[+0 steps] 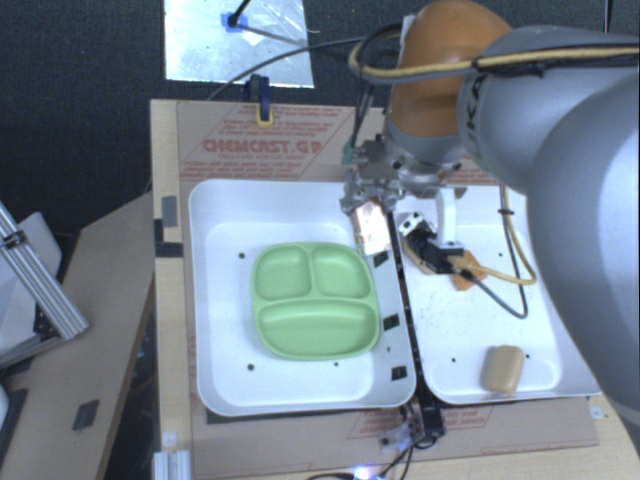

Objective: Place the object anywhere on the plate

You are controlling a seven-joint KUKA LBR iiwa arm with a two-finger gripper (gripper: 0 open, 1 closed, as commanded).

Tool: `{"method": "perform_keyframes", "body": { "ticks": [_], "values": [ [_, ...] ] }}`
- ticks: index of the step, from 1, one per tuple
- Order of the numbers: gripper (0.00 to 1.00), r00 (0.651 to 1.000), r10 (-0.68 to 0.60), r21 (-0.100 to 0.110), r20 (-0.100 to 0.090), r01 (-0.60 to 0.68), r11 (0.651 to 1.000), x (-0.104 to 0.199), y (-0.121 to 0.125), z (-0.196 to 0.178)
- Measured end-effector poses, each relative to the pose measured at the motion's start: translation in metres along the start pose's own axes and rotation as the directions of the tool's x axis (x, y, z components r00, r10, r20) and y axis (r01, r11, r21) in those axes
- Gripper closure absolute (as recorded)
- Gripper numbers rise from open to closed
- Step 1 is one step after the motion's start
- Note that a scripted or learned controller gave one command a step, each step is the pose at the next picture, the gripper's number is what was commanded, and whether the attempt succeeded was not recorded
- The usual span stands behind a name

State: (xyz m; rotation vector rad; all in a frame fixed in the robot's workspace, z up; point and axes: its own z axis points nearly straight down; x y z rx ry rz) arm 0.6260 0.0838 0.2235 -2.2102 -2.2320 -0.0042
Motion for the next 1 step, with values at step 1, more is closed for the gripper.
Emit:
{"method": "perform_keyframes", "body": {
  "ticks": [1],
  "values": [
    [1.00,1.000,0.001,0.002,0.001,-0.001,1.000,0.0463,-0.0224,-0.0052]
  ]
}}
